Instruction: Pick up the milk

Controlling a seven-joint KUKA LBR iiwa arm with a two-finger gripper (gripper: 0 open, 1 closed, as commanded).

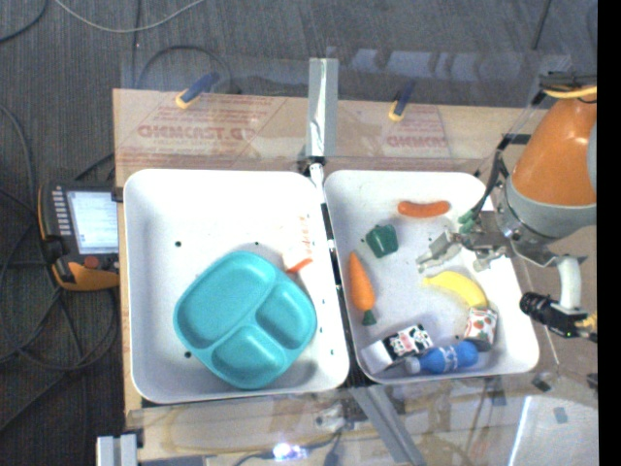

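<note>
The milk (408, 342) is a small carton with black and white cow patches. It lies on its side near the front wall of the right bin (505, 357), next to a blue bottle (448, 358). My gripper (439, 248) hangs over the middle right of that bin, above and behind the banana (456, 286). It is well apart from the milk, and its metal fingers are open with nothing between them. The grey and orange arm reaches in from the right.
The right bin also holds an orange sausage (424, 208), a green block (381, 240), a carrot (361, 282) and a red and white carton (481, 324). A teal divided plate (245, 318) lies in the left bin (155, 202).
</note>
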